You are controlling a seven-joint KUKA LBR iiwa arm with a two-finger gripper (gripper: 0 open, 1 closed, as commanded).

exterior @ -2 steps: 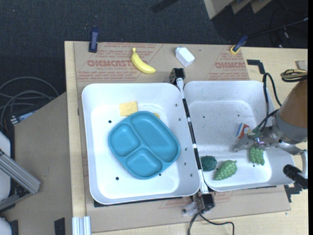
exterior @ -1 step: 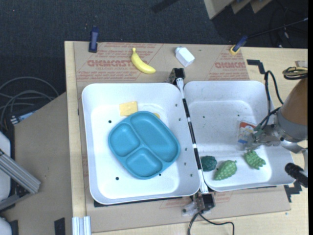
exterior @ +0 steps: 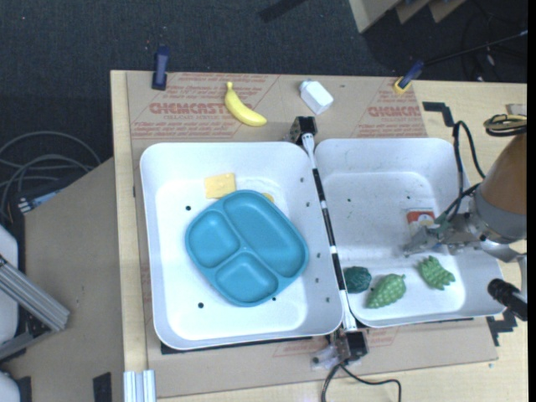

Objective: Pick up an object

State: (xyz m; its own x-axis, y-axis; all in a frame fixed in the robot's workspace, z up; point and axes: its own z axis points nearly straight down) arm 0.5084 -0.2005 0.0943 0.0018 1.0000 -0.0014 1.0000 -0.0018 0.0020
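Observation:
The right bin holds three green toys along its near side: a dark green lump, a light green bunch of grapes and a leafy green piece. A small red and white item lies further back. My gripper reaches in from the right and hangs low over the bin floor, between the red and white item and the leafy piece. I see nothing in its grasp. The grey wrist sits over the bin's right rim.
The left bin carries a blue divided plate and a yellow block behind it. On the bench beyond the bins lie a yellow banana and a white block. A black cable runs by the right bin's far corner.

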